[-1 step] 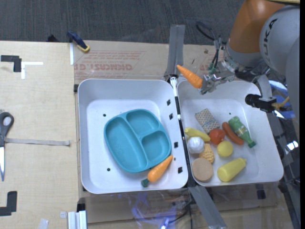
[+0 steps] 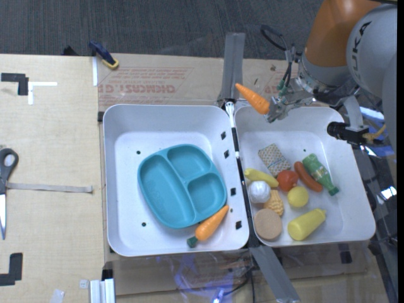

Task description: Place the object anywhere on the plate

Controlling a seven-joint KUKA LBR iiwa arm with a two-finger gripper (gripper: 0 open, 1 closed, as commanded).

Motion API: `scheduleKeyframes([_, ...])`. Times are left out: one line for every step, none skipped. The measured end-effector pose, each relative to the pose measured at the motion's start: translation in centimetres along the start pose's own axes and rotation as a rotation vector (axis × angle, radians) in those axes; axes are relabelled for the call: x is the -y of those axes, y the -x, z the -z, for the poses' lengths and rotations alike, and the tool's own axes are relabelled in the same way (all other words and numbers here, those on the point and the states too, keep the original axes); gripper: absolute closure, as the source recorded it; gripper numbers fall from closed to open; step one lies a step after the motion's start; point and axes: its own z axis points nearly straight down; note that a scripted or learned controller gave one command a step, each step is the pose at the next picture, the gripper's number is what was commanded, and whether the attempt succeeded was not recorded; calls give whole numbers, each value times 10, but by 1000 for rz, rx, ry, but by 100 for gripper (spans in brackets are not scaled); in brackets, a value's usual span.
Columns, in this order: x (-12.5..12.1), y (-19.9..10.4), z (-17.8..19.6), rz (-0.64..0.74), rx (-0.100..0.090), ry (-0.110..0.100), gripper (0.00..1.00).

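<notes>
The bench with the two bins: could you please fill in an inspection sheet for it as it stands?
Surface: wooden bench, two white bins, left bin, right bin.
Job's things: blue plate in left bin; carrot at the claw, above the bins' divider.
Clutter: second carrot overlapping the plate's lower rim; toy food piled in right bin, including bottle, lemon, corn.
Grippers: claw near right bin's top left corner; grip on carrot unclear.
Cables: black cable by the wrist.
Surroundings: scissors at bench's left edge; dark floor behind.
</notes>
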Motion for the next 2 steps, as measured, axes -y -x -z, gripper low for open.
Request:
scheduleKeyframes([0, 1, 9, 2, 2, 0, 100])
scheduleKeyframes([-1, 1, 18, 4, 4, 1, 100])
